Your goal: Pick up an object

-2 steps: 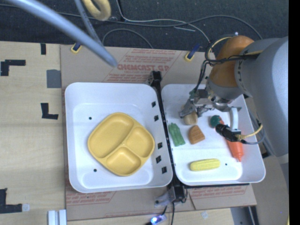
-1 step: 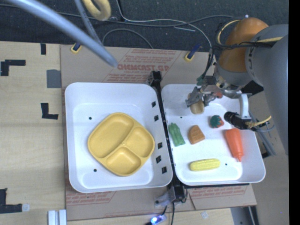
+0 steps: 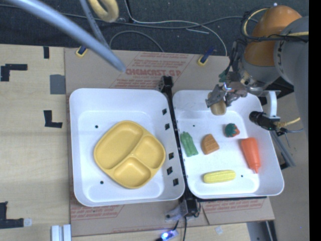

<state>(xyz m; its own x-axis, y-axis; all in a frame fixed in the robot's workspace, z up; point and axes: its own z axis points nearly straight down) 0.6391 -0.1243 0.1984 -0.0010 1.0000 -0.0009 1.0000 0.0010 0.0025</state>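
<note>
My gripper [image 3: 219, 100] hangs over the back of the right bin [image 3: 266, 185]. A small tan round object [image 3: 218, 108] sits between its fingertips, and the gripper is shut on it. Loose on the right bin's floor lie a green vegetable toy [image 3: 189, 144], an orange-brown bread-like piece [image 3: 209, 144], a small green-and-red toy [image 3: 231, 130], an orange carrot [image 3: 251, 153] and a yellow corn cob [image 3: 218, 176].
The left bin [image 3: 83, 134] holds a yellow divided plate [image 3: 129, 153]. A black divider [image 3: 173, 134] runs between the bins. The arm's orange band [image 3: 273, 21] and grey wrist stand at the upper right. Cables cross the bench behind the bins.
</note>
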